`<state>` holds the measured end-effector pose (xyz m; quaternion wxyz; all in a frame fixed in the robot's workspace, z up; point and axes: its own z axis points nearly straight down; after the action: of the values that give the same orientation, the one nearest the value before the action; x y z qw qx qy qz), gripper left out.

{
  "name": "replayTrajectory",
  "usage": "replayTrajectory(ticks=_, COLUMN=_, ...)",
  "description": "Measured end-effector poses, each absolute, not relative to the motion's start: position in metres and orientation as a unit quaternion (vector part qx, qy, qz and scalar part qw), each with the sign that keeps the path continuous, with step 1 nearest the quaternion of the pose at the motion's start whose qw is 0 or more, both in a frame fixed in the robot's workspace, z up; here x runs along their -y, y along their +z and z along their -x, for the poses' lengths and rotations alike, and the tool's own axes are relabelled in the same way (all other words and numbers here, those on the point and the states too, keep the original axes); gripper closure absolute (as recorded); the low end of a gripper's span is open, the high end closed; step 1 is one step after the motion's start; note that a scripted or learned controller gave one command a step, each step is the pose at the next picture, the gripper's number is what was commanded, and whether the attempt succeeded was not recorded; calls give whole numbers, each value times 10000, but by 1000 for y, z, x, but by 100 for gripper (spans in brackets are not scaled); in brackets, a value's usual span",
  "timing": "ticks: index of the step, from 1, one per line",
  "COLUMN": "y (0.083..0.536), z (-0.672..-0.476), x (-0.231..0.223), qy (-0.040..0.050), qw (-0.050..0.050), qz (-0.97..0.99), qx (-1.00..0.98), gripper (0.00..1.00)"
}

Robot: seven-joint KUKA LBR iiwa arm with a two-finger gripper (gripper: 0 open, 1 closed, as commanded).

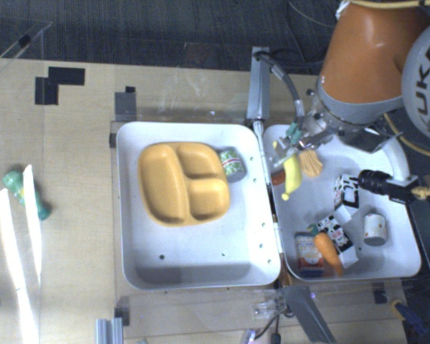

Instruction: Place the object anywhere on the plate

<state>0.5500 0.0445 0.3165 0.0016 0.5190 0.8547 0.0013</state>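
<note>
Up close, the gripper (295, 140) sits low over the top left corner of the right bin (405, 264), but whether its fingers are apart or together cannot be told. Just below it lie a yellow banana (292, 178) and a tan brush (312, 163). Farther down the same bin rest a carrot (328, 253) and a white cup (374, 228). Beside it, the left bin (193, 260) holds the yellow plate (183, 183), with a small can (231, 164) touching its upper right edge.
</note>
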Motion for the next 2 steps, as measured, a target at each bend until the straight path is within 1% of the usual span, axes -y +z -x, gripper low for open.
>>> replayTrajectory(ticks=1, y=276, z=-601, x=-170, qy=19, qw=15, qz=-4698, qx=-8828, gripper=100)
replayTrajectory(ticks=2, y=365, z=-526, x=-120, qy=29, qw=30, qz=-4912, qx=-8710, gripper=100)
